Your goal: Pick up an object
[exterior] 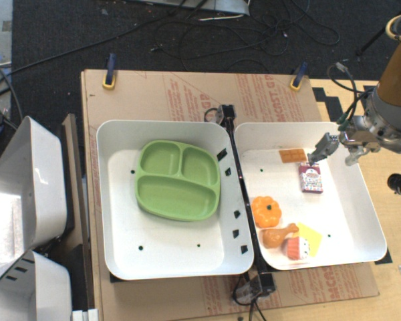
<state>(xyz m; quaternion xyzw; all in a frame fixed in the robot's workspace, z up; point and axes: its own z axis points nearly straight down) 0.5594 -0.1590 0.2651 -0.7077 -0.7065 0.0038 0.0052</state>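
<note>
In the right bin (361,199) lie several small items. An orange cracker (292,155) sits at the back, and a small pink and purple box (311,178) lies just in front of it. Toward the bin's left front are a toy pumpkin (266,210), a toy drumstick (279,235) and a yellow and red piece (301,245). My gripper (337,155) hangs over the bin's back right part, open, with nothing between its fingers. Its left finger (321,150) points down toward the box's upper right corner, just apart from it.
The left bin (113,199) holds a green divided plate (178,179). A black divider (237,179) runs between the bins. Two clamps (109,72) (298,76) grip the cardboard's back edge. White tubs (23,179) stand off the bench at the left.
</note>
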